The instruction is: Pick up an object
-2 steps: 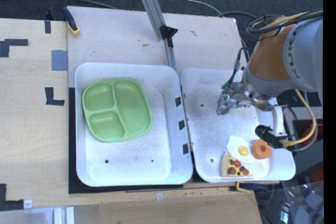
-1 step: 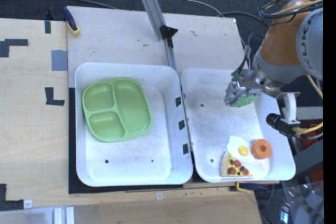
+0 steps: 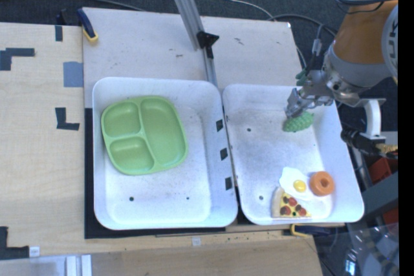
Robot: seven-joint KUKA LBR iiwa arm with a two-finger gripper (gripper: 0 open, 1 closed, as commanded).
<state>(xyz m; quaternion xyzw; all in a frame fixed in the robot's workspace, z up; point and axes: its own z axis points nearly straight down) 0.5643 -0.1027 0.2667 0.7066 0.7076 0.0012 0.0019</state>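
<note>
Where claw (image 3: 299, 106) descends: bumpy green toy (image 3: 298, 122)

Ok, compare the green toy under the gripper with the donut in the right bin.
The green toy is green and bumpy; the donut is orange, smooth and ring-shaped. The green toy lies in the bin's upper part, right at the gripper; the donut sits near the lower right corner, away from it. The green toy lies alone; the donut lies beside the egg and pizza slice. Both rest in the right bin.

The grey arm, orange-banded above the wrist, reaches in from the right; its hand (image 3: 299, 105) points downward, wrist directly above.
</note>
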